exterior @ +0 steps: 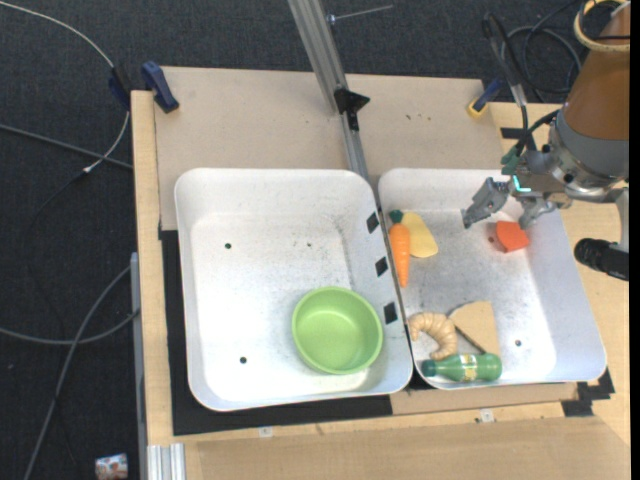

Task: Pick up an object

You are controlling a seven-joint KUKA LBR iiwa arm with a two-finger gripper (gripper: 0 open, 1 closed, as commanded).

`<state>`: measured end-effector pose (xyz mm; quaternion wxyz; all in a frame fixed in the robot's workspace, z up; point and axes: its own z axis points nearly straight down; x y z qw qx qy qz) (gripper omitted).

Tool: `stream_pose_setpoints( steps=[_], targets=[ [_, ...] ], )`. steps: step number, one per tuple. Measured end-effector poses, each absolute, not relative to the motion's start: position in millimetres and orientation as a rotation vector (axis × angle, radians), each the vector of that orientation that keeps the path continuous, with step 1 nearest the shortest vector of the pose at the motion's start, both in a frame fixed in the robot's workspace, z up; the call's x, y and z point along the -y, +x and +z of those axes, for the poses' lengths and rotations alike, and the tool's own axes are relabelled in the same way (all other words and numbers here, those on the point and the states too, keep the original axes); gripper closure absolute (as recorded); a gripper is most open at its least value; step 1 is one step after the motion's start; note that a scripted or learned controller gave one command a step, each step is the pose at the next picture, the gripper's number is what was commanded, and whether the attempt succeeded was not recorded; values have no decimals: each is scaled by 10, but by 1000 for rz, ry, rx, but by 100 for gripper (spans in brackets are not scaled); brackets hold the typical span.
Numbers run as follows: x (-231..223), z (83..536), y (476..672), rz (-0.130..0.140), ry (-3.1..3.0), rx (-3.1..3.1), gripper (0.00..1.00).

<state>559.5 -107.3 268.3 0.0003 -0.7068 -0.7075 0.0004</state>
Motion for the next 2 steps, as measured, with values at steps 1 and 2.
stream_pose_setpoints(
  steps=[1,2],
  targets=[
    [1073,2683,5595,1,-2220,2222,0],
    [1027,2055,5600,7,-2217,2219,0]
  ],
)
